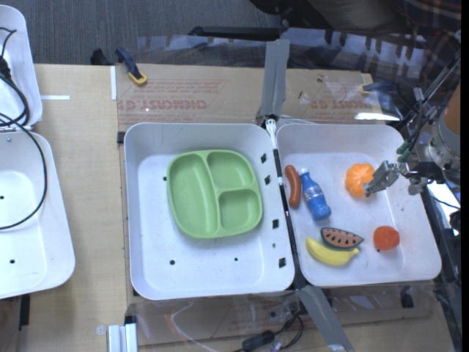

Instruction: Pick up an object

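The right bin (410, 270) holds an orange round fruit (358, 179), a red tomato-like ball (386, 237), a watermelon slice (341, 237), a yellow banana (330, 252), a blue bottle (315, 195) and a brown-red sausage (294, 185). My gripper (396, 178) hangs over the right side of this bin, its fingers spread apart. One fingertip (379, 180) sits right beside the orange fruit, and nothing lies between the fingers.
The left bin (146, 262) bears a green divided plate (215, 193). A grey divider post (275, 79) rises between the bins at the back. A yellow-and-blue clamp (132, 70) lies on the cardboard behind. White equipment with a black cable (22, 116) stands at far left.
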Robot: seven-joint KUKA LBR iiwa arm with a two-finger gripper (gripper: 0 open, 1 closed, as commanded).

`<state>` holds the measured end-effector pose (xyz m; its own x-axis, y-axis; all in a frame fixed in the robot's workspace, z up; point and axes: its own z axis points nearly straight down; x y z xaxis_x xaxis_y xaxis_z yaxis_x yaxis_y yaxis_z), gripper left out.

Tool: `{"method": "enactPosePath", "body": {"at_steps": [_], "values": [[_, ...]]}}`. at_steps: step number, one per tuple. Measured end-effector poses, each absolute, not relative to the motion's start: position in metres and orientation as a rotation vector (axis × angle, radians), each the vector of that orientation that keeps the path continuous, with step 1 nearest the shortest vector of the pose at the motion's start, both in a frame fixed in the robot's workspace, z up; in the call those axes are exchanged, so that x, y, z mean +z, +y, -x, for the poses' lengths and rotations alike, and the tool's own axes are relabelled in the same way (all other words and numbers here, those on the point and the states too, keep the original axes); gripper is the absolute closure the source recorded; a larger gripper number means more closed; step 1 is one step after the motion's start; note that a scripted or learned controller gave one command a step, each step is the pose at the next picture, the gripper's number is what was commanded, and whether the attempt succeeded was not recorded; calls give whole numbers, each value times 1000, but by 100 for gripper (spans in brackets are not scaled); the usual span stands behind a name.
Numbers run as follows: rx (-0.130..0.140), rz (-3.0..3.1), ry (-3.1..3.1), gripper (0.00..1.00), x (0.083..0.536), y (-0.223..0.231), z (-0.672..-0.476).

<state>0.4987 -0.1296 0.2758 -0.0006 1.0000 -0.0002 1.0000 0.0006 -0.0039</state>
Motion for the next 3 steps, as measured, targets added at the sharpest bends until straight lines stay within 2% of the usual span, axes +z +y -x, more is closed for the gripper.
{"method": "enactPosePath", "body": {"at_steps": [1,2,3], "values": [[4,2137,-2299,0,118,-107,-553],[3,2120,-2317,0,90,-101,-599],[4,2125,-2312,100,99,-102,-599]]}}
